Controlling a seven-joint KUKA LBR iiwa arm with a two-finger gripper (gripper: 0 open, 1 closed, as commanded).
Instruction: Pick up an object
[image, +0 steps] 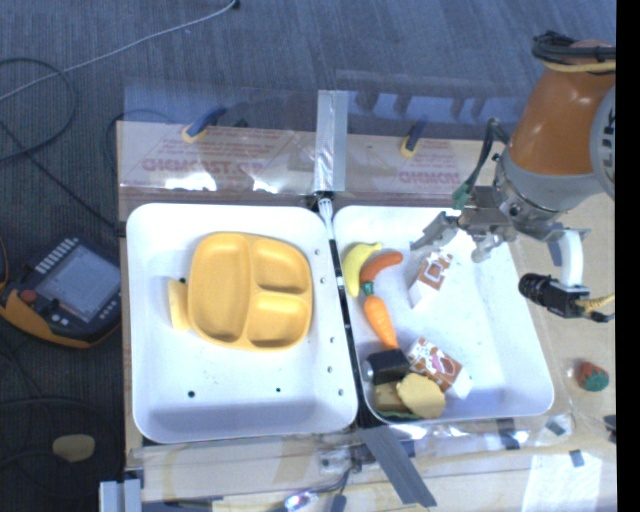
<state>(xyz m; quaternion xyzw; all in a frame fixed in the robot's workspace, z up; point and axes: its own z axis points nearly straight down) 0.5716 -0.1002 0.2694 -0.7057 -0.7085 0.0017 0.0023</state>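
A pale yellow lump (421, 396) is lying at the right bin's (520, 330) near edge, at about 7 o'clock, touching a dark block (385, 363) and a red-and-white packet (440, 366). An orange carrot (379, 319) is resting near the middle divider, below a banana (357, 265). At 12 o'clock the fingers (432, 232) are spreading wide above a small white carton (432, 273), gripping nothing. A yellow divided tray (249, 289) is filling the left bin (150, 400).
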